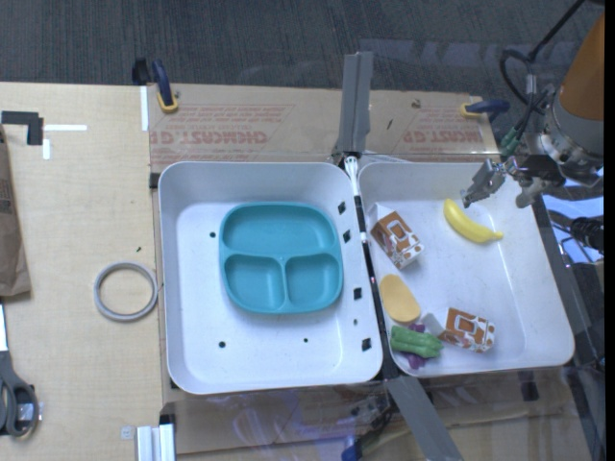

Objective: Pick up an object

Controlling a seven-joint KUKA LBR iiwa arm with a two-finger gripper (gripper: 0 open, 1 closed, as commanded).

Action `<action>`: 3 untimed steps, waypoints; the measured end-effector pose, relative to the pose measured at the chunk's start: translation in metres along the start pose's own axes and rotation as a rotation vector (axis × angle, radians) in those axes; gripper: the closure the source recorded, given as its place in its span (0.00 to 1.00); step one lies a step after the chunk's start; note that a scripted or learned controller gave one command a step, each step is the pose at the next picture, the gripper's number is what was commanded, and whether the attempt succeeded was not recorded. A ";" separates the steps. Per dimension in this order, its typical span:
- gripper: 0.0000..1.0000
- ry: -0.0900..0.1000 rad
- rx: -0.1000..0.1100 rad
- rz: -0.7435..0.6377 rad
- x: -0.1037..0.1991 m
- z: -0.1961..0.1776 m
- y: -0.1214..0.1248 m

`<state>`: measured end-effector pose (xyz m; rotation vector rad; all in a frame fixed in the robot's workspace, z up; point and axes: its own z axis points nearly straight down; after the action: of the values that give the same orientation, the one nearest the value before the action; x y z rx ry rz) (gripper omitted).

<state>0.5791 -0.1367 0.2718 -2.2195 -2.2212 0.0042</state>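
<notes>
My gripper (502,191) hangs over the far right part of the right bin (538,286), its two fingers spread apart and open with nothing between them. Just below and left of it lies a yellow banana (471,224). An orange-and-white carton (397,239) sits near the bin's left wall. Further forward are a yellow-orange rounded piece (400,299), a green toy vegetable (415,340) with a purple bit beside it, and a second orange-and-white carton (468,330).
The left bin (183,286) holds a teal divided plate (282,257). A grey divider post (356,104) stands between the bins at the back. On the bench to the left lie a tape ring (126,290) and scissors (14,406).
</notes>
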 end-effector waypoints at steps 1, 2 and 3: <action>0.00 0.000 0.001 0.119 -0.042 0.099 0.029; 0.00 0.000 -0.003 0.072 -0.048 0.179 0.069; 0.00 -0.001 -0.004 -0.027 -0.054 0.165 0.069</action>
<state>0.6480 -0.1907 0.1064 -2.1920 -2.2538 0.0011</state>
